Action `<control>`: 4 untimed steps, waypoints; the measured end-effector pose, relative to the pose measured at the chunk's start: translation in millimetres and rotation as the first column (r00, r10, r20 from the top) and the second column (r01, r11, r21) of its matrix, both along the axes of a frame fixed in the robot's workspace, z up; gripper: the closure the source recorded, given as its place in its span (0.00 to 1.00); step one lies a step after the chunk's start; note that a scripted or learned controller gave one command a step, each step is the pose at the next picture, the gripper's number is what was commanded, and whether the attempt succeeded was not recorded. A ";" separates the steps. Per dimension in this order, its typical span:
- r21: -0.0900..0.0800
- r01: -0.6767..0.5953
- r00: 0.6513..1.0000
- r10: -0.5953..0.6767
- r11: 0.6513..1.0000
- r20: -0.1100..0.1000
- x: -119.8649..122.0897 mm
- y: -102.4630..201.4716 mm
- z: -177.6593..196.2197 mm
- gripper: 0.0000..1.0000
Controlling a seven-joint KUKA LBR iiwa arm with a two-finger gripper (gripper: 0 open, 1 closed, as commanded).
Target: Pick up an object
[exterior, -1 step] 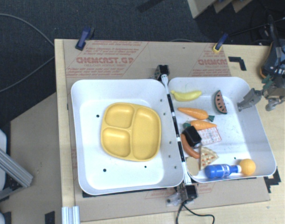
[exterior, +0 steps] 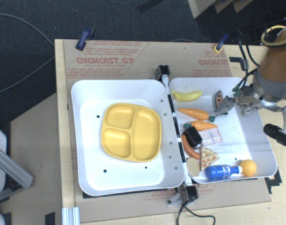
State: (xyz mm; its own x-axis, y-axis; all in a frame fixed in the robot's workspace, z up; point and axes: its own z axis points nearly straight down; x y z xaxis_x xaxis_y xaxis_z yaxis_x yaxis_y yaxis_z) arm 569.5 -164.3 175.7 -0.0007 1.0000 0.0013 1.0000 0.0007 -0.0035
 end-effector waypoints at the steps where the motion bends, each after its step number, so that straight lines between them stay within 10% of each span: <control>1: -0.002 0.000 1.000 0.000 1.000 0.004 56.5 -7.8 -81.5 0.00; 2: -0.003 -0.001 1.000 0.001 1.000 0.008 57.8 -7.8 -70.3 1.00; 3: 0.000 0.000 1.000 0.000 1.000 0.002 14.6 44.1 -13.2 1.00; 4: 0.000 0.000 1.000 0.000 1.000 0.002 14.2 43.7 -13.6 0.00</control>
